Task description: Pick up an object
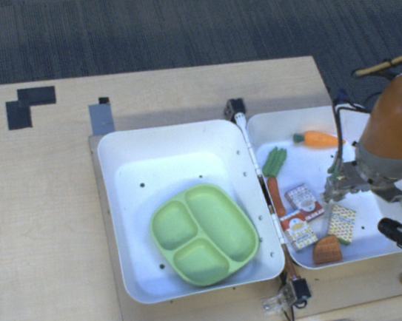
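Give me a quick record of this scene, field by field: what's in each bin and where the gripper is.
left bin: green divided plate, three compartments
right bin: carrot, green pod-like item, red stick along the divider, small printed packets, yellow patterned packet, brown piece
arm: reaches in from the right over the right bin
gripper: low, above the packets
held object: none seen between fingers

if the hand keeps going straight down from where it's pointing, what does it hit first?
Probably the patterned yellow packet, lying flat in the right bin just below the hand. Depth is unclear; it might land on the red-and-white packet beside it.
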